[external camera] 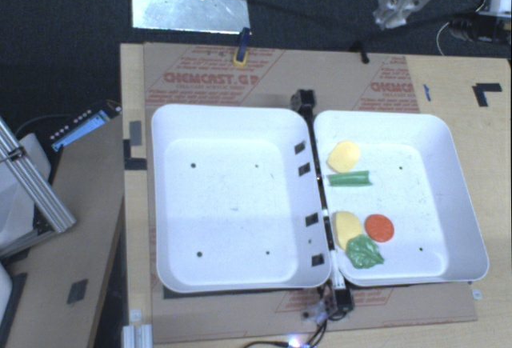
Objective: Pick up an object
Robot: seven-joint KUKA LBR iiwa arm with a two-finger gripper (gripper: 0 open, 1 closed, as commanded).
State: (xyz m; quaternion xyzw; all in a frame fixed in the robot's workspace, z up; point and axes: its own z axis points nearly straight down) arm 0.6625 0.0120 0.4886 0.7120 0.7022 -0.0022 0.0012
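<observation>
In the right bin (448, 178), near its left wall, lie five small objects: a yellow piece (344, 154) uppermost, a green strip (350, 178) just below it, then a second yellow piece (346, 226), an orange-red disc (379, 227) beside it, and a green leafy piece (364, 252) lowest. The left bin (232, 194) stands alongside. The gripper (398, 6) hangs at the upper right of the frame, well apart from both bins; if it is released or clenched I cannot tell.

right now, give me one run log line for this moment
phase: pre-grasp | end effector: above bench, beyond bins | right bin: five items near left wall | held: nothing seen
</observation>
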